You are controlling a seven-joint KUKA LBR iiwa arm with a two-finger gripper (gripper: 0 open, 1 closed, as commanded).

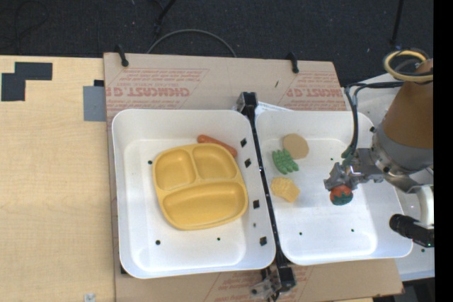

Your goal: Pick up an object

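**Pincer over small red-and-green object in right bin**

The table (pixel 49 173) carries two white bins side by side. The left bin (pixel 134 223) holds a yellow compartment tray (pixel 200 186), with an orange-red item (pixel 216 143) touching its far edge. The right bin (pixel 318 240) holds a tan round piece (pixel 295 146), a green ridged piece (pixel 285 163) just below it, and a yellow ridged piece (pixel 285 189) nearer the camera; these three lie close together near the divider, well apart from the pincer.

A small red-and-green object (pixel 341 195) lies in the right half of the right bin. The pincer (pixel 342 184) sits directly at this object, reaching in from the right. Whether the fingers are spread or closed cannot be determined. The arm (pixel 410 124) enters above the bin's right rim, wrist angled downward and leftward.
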